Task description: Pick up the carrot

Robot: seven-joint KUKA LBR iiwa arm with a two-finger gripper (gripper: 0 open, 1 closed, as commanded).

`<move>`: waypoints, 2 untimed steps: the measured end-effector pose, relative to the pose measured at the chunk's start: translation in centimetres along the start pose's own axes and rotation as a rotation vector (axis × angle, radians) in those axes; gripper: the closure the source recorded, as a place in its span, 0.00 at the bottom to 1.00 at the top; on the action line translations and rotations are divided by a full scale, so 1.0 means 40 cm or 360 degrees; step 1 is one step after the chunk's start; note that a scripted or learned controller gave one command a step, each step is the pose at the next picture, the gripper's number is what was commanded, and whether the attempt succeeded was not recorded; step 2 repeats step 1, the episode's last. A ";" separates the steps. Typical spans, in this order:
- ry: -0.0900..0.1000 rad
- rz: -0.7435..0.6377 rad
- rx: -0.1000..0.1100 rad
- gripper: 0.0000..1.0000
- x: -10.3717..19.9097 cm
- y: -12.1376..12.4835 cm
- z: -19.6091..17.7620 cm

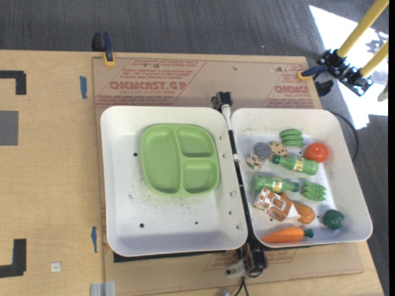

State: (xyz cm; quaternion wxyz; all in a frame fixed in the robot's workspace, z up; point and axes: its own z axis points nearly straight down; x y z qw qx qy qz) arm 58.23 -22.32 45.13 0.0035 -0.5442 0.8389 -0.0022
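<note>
The carrot is orange with a dark green stub at its right end. It lies flat, nearly level, along the near edge of the right bin. Just above it sit a brown-and-white packet and an orange piece.
The left bin holds a green divided plate. In the right bin lie two green bottles, a red tomato, green ridged vegetables, a dark green piece and small cans. A yellow pole stands at the back right.
</note>
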 end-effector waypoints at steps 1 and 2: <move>-0.0003 -0.0431 -0.0001 0.00 -0.077 -0.171 0.070; -0.0003 -0.0431 -0.0001 0.00 -0.077 -0.171 0.070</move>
